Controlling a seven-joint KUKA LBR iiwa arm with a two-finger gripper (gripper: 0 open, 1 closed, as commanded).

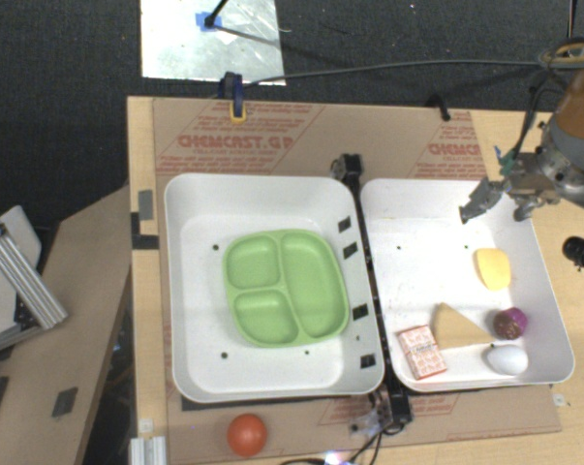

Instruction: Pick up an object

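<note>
Yellow piece [493, 267]: lies loose in right bin [417, 211], open to a grasp.
Tool [498, 201]: just far of it, empty; clench unclear.

One fixed camera above the table [301, 129], looking down at a slant from moderate distance; both white bins, left [190, 250] and right [417, 211], fit fully in frame.

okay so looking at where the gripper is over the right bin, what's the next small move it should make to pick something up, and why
Probably drop toward the yellow object. The gripper hangs above the right bin at its far right side, and that piece lies nearest, apart from the cluster along the near edge.
</note>
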